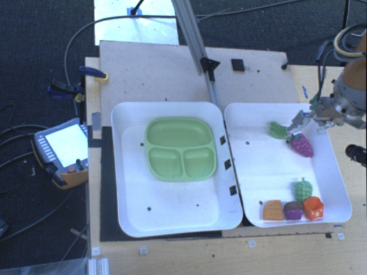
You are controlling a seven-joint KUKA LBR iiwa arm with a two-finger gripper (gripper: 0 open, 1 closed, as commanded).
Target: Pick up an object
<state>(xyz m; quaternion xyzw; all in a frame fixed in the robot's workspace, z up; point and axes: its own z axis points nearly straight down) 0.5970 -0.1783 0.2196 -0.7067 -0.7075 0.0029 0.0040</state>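
A grey robot arm reaches in from the right over two white bins on a bench.

The gripper (298, 122) hangs over the upper part of the right bin (252, 171), just beside a purple bunch of toy grapes (302, 145) and a green toy (278, 130); I cannot tell how it is set or whether it grips anything. Along that bin's near edge sit an orange toy loaf (273, 210), a purple toy (293, 210), an orange-red toy (313, 208) and a green toy pepper (303, 188), bunched close together. The left bin (129, 171) holds a pale green divided plate (181, 148), lying flat. A handheld controller with a lit screen (62, 150) lies on the floor at far left.
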